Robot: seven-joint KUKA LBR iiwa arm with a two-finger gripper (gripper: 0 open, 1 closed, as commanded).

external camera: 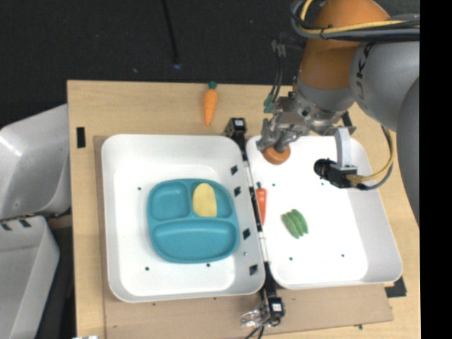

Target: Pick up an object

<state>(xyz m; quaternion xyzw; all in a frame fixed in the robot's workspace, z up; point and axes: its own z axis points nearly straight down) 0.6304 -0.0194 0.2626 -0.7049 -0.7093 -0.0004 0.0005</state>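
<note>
hanging low over the far left corner of the right bin (367, 260), the gripper (277, 141) sits directly above a small orange round object (277, 155), which seems to be the thing it wants to pick. the object is touching or almost touching the fingertips, but the wrist covers the fingers from this slanted view, so i cannot tell if they are apart, together, or closed on it, and i cannot tell if the object rests on the bin floor or is lifted a little.

in the same bin a green pea pod (296, 223) lies near the middle, well apart from the gripper, and a small red-orange carrot piece (260, 203) lies along the left wall, close to the divider. the left bin (120, 274) holds a blue divided tray (176, 239) with a yellow oval piece (205, 200) in its upper right compartment. another carrot (210, 104) lies on the wooden bench (141, 104), outside both bins.

the orange object is near the corner, so i judge the bin wall leaves little room for one finger; a grasp there could slip or push it against the wall.
</note>
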